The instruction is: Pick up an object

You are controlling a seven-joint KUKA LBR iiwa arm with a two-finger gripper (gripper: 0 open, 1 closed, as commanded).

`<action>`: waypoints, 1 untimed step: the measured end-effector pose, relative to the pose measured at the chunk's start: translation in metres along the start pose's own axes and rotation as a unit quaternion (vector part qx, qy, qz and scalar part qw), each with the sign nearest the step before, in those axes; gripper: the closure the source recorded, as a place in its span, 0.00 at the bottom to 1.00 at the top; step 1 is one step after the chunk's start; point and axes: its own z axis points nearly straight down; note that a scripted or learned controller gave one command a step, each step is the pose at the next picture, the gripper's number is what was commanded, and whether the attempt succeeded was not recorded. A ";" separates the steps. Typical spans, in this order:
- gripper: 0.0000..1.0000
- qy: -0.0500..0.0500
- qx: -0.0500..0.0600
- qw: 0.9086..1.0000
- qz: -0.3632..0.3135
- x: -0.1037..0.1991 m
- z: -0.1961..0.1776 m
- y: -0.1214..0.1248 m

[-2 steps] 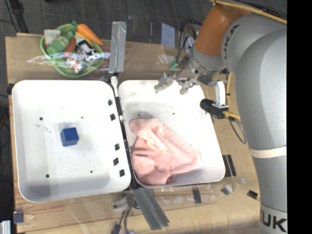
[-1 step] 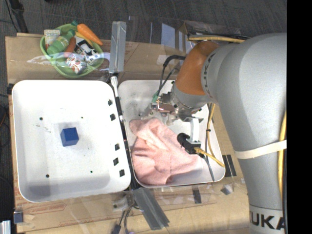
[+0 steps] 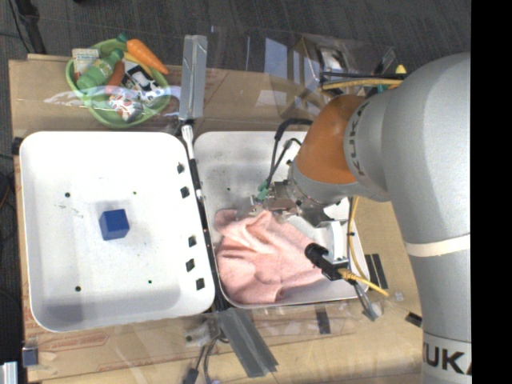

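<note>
Over at the far left, behind the bins, a green bowl (image 3: pixel 120 86) sits on the bench, heaped with small clutter — an orange carrot-shaped toy (image 3: pixel 144 53) lies across its top, pointing toward the back left.

The left bin (image 3: pixel 48 214) holds one thing: a small blue cube (image 3: pixel 114 223), left of the bin's middle, well apart from every wall. It sits a little turned, its edges not square to the bin's sides.

A row of black clips runs down the seam between the two bins.

The right bin (image 3: pixel 232 154) holds a pink cloth (image 3: pixel 260 258), crumpled into a soft heap in the near half. Its long axis runs roughly from the bin's left wall toward the lower right, and it spreads close to the near rim.

Right above the cloth's back edge is the gripper (image 3: pixel 276 202), low inside the bin, hanging from the arm (image 3: pixel 416 150) with its orange band. The wrist hides the claw from here — I cannot tell whether it is released or clenched, or whether it touches the cloth.
</note>
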 end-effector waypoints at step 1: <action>1.00 0.000 0.000 1.000 -0.001 0.000 -0.010 0.000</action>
